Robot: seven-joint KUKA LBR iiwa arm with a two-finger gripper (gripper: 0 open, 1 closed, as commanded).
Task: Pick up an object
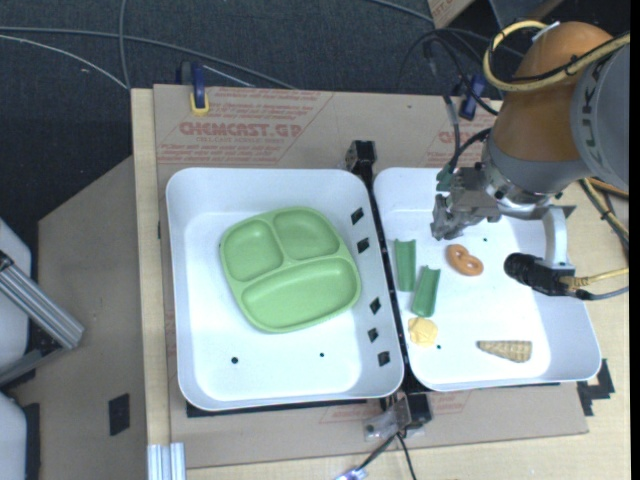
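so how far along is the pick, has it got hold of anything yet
Nothing looks picked yet. The pretzel, two green sticks, yellow piece and cone all lie on the right bin's floor, and the green divided plate sits in the left bin. In hand: the gripper is above the right bin, just up-left of the pretzel. Left: descend, grasp, lift.
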